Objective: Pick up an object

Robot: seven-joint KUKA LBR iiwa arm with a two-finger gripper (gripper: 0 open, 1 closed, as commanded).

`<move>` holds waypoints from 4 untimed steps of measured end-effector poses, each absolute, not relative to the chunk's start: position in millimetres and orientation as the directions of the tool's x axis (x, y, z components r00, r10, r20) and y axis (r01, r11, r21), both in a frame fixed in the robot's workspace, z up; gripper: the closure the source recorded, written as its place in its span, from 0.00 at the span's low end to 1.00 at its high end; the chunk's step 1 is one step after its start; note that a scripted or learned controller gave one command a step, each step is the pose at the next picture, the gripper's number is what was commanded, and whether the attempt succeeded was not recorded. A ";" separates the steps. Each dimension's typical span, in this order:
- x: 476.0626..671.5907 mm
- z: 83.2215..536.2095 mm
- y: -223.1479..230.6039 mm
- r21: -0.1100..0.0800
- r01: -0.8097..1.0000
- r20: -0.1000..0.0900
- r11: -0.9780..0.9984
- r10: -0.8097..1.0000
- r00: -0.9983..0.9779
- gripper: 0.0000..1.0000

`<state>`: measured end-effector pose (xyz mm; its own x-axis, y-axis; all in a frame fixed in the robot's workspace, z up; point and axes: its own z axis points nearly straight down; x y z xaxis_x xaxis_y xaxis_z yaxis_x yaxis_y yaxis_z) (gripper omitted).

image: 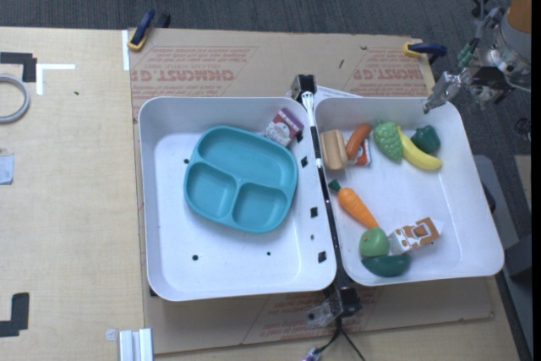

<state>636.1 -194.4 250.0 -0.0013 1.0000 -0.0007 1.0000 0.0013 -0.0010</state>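
my gripper (pixel 441 94) is hovering at the upper right of the frame, over the right bin's (pixel 473 182) top edge, cannot tell its state. toy banana (pixel 420 154) is lying just below it, touching the green grapes (pixel 388 140).

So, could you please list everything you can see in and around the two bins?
plate: one, teal, three compartments, left bin
packet: one, white and purple, left bin's far edge
bread: one, tan, right bin
carrots: two, orange, right bin
grapes: one bunch, green, right bin
banana: one, yellow, right bin
apple: one, green, right bin's near side
carton: one, orange and white, beside the apple
clamps: two, blue and yellow, cardboard's far corners
hand: one, above the right bin's far right corner
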 end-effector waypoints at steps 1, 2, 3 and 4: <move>647.0 114.1 -198.3 0.009 0.982 -0.009 0.191 0.982 -0.190 0.00; 648.2 125.2 -198.4 0.012 0.981 -0.011 0.192 0.981 -0.192 1.00; 659.2 267.0 -160.5 0.001 0.993 -0.002 0.117 0.993 -0.117 1.00; 659.0 343.6 -187.5 0.000 0.907 -0.002 -0.420 0.907 0.420 1.00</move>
<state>659.0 -187.5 343.6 0.4202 0.9074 -0.0017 0.9074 -0.4202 0.0004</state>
